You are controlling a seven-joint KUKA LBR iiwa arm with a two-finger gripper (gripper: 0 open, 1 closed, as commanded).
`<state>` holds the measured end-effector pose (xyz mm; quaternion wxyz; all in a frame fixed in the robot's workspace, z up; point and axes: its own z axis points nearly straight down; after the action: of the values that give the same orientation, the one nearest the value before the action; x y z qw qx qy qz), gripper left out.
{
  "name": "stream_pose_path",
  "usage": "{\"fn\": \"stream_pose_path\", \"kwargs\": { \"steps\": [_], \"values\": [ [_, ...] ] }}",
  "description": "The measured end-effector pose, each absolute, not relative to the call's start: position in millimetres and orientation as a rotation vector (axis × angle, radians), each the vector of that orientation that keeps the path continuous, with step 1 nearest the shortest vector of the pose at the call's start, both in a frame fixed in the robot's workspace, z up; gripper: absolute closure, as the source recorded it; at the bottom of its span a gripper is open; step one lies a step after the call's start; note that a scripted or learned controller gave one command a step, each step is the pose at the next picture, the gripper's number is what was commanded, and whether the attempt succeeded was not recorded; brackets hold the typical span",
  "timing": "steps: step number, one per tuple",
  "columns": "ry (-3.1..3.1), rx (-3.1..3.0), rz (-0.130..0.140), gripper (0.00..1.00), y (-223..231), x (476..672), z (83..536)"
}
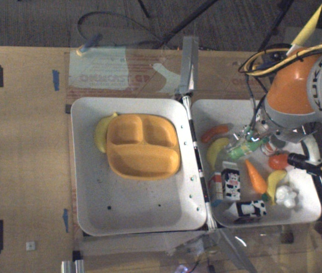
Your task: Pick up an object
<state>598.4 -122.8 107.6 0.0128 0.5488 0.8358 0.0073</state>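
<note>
1. Position: my arm [297, 90] reaches in from the right and hangs over the far part of the right bin [314, 209]. My gripper [255, 134] sits low over the clutter there.
2. Jaw state: my own wrist and cabling hide it from above, so I cannot tell how the jaws stand, and I cannot confirm that anything is held.
3. Nearest candidate: a green bottle [247, 148] lies directly under or just beside the gripper, on its near side. Its long axis runs left to right, tilted slightly with the right end farther away. I judge this the likeliest target.
4. Other contents of the right bin: a red sausage [214, 132] to the left, a yellow banana [216, 151] just near of it, an orange carrot [255, 176] near of the bottle, and two cow-print cartons [231, 183] nearer still.
5. Left bin [87, 169]: an orange divided plate [143, 145], well apart from me.
6. Judgement: a grasp should close across the bottle's short axis; crowding by neighbours is the main risk.
</note>
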Motion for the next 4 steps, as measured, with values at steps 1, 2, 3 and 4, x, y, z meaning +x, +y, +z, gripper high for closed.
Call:
{"fn": "stream_pose_path", "kwargs": {
  "steps": [1, 2, 3, 4],
  "values": [
    [2.433, 1.982, 0.002, 1.00, -73, 647.1, 196],
    [2.671, 1.638, 0.002, 1.00, -135, 667.8, 293],
    [2.736, 1.527, 0.001, 1.00, -158, 667.9, 289],
    [2.730, 1.519, 0.003, 1.00, -157, 669.7, 301]
  ]
}}
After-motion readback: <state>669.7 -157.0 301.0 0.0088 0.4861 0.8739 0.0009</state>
